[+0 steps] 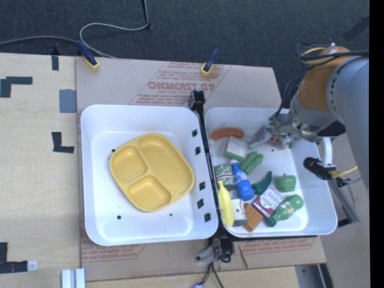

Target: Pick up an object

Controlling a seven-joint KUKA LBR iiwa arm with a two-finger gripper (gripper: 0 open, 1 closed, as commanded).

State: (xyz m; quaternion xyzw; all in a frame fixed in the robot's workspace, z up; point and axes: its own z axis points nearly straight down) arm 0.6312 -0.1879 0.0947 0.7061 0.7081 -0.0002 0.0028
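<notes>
The right bin (312, 221) holds a pile of toy food. A brown sausage (227, 133) lies at the back, with a beige waffle piece (235, 149) and a light green pepper (252, 159) just in front of it. A blue bottle (242, 180), a green can (224, 174) and a yellow banana (225, 203) lie along the left side. A green bell pepper (286, 183) and a green bottle (285, 209) are on the right. My gripper (270, 137) hangs low over the bin's back right part, right of the sausage, with nothing visibly held.
The left bin (96, 161) holds a yellow divided plate (153, 171). A dark cucumber (262, 183), a red-and-white packet (268, 200) and a brown cracker (252, 216) also lie in the right bin. The arm's orange band (315, 83) is above the bin's back right corner.
</notes>
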